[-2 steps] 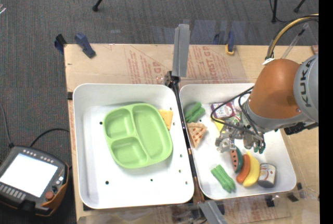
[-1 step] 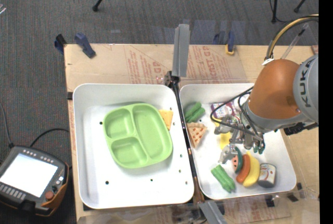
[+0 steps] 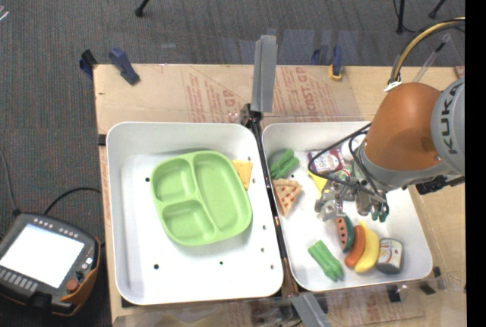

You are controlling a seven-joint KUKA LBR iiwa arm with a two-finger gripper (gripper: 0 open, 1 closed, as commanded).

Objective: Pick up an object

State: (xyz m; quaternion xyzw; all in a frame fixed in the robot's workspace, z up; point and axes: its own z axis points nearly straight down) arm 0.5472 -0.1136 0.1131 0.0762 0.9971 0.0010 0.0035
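Green toy (image 3: 326, 259) at bin's front edge, banana (image 3: 368, 249) just below gripper (image 3: 351, 204) — grip state unclear

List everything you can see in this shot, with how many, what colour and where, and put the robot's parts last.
Shallow white bins: two, side by side on the bench.
Green three-compartment plastic tray: one, left bin.
Yellow cheese wedge: one, left bin, at the tray's right edge.
Green toy vegetables: two, right bin, one upper left, one lower.
Tan waffle-patterned slice: one, right bin, left side.
Yellow toy banana: one, right bin, lower right.
Tablet-like handheld pendant: one, floor, lower left.
Grey arm with orange band: one, over the right bin.
Gripper: one, above the toys.
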